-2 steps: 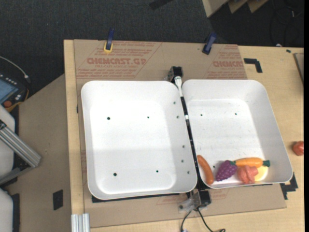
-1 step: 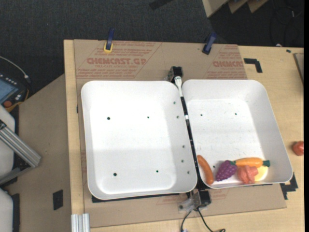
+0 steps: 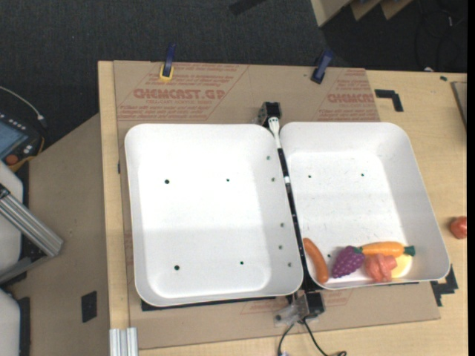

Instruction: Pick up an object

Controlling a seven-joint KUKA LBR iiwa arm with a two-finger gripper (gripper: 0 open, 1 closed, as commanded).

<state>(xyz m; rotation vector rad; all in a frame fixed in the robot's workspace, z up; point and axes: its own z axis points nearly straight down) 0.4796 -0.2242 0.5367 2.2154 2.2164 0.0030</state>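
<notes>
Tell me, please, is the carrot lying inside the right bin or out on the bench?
Inside. The carrot lies in the right bin, near its front rim, beside the purple grapes.

At the view's left edge sits a dark handheld unit with a lit blue screen, and a thin black cable curves past it. Whether it belongs to the robot cannot be told.

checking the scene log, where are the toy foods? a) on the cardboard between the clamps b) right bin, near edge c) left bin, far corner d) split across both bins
b: the grapes, carrot and sausage lie bunched along the near edge of the right bin.
</notes>
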